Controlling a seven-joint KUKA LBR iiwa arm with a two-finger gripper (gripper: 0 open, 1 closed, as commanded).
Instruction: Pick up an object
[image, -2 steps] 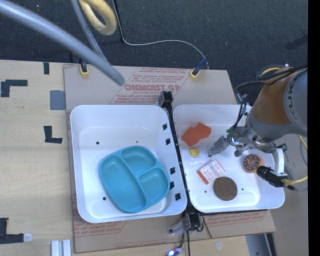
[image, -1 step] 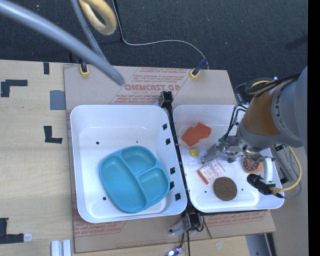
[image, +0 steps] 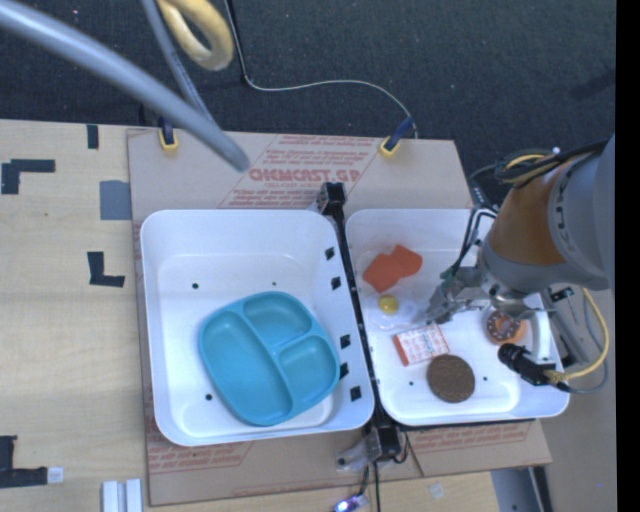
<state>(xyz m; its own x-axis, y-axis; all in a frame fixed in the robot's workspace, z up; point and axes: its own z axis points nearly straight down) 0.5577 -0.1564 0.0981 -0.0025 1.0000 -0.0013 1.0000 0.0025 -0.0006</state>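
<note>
The pincer hangs low in the right bin; its grip I cannot tell. An orange block lies to its left; a brown disc nearer.

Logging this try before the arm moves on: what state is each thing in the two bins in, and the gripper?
blue divided plate: flat in the left bin, nothing on it.
orange block: loose in the right bin.
small yellow piece: loose, below the block.
red-and-white packet: lying flat.
brown disc: lying flat.
gripper: low in the right bin, nothing visibly held.
</note>
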